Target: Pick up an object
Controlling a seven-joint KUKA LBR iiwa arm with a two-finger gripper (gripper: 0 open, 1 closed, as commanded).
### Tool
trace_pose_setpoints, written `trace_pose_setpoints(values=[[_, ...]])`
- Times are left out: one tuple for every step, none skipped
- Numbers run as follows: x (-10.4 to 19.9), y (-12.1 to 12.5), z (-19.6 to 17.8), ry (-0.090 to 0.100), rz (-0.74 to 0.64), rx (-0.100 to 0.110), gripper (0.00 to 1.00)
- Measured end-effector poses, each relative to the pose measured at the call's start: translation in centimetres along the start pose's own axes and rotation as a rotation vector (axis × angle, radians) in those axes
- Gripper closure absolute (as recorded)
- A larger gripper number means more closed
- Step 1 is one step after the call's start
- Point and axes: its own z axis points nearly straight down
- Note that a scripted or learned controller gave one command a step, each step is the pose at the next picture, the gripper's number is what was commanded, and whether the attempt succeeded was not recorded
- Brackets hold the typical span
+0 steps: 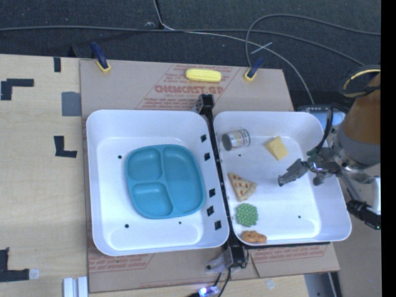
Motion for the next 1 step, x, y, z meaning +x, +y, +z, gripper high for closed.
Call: trace_pose_setpoints(values=[[0.03,0.31,-0.66,-0.003,-0.004,-0.013,0.0]])
